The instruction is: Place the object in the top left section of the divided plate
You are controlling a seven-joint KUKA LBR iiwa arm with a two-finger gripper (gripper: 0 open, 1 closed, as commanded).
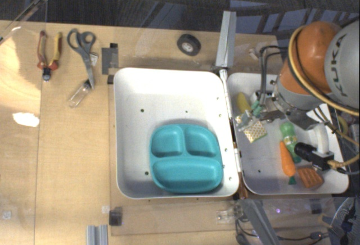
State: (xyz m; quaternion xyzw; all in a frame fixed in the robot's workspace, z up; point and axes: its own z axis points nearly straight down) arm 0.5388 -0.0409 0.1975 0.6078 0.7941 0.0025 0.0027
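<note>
arm (pixel 315 64) bent over right bin (pixel 264 179) | end effector (pixel 260 112) low near yellow item (pixel 242 102) | grip state: cannot tell | divided plate (pixel 185 158) in left bin (pixel 135 126)

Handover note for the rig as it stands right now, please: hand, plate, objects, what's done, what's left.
Hand: low over the upper left of the right bin, near a small checkered item. Finger state can't be made out, and no grasp is confirmed.
Divided plate: teal, in the left bin, lower middle. All three sections look bare, including the top left section.
Objects in the right bin: a yellow piece, an orange carrot, a green item, a brown piece.
Done: nothing placed.
Left: pick an object, carry it across, set it in the top left section.
</note>
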